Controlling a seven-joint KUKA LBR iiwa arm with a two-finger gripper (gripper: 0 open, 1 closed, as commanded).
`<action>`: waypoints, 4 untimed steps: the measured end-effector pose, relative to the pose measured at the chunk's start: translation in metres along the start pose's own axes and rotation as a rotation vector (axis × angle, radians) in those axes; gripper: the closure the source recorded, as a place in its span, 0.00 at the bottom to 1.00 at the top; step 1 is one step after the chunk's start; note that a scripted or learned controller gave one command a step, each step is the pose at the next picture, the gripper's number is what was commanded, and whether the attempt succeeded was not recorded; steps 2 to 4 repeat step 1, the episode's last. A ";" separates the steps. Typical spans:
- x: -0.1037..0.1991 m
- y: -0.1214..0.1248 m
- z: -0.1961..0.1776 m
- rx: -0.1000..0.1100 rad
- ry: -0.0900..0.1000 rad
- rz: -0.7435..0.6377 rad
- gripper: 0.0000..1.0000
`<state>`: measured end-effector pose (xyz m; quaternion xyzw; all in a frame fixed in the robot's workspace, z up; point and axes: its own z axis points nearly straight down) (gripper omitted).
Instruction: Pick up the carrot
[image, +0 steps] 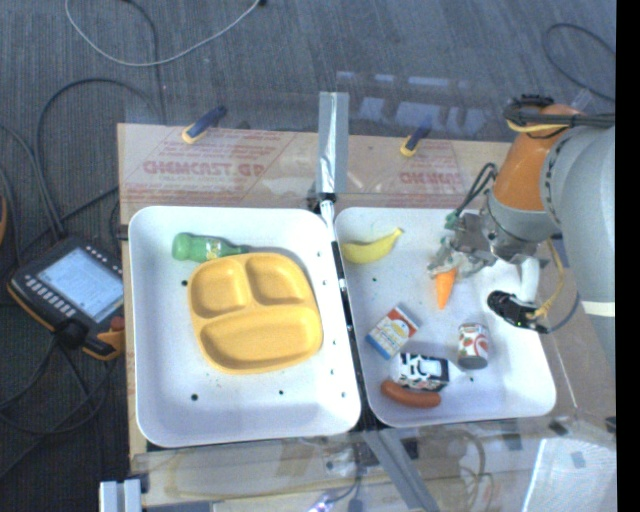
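Observation:
The carrot (444, 290) is small and orange and lies in the right bin (530, 400), near its upper right, with its tip pointing toward the front. My gripper (452, 262) comes in from the right and sits low right over the carrot's thick end, touching or nearly touching it. The gripper body hides that end of the carrot. The grey arm with its orange band (527, 172) stretches away to the right.
The right bin also holds a banana (372, 246) at the back left, a small carton (392, 331), a can (473, 345), a black-and-white packet (422, 370) and a sausage (410, 395). The left bin (160, 400) holds a yellow divided tray (257, 310) and a green bottle (205, 246).

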<state>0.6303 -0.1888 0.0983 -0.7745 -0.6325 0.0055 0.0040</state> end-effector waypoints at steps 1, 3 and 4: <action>0.061 0.024 -0.128 -0.007 0.001 0.009 1.00; 0.061 0.024 -0.128 -0.007 0.001 0.009 1.00; 0.061 0.024 -0.128 -0.007 0.001 0.009 1.00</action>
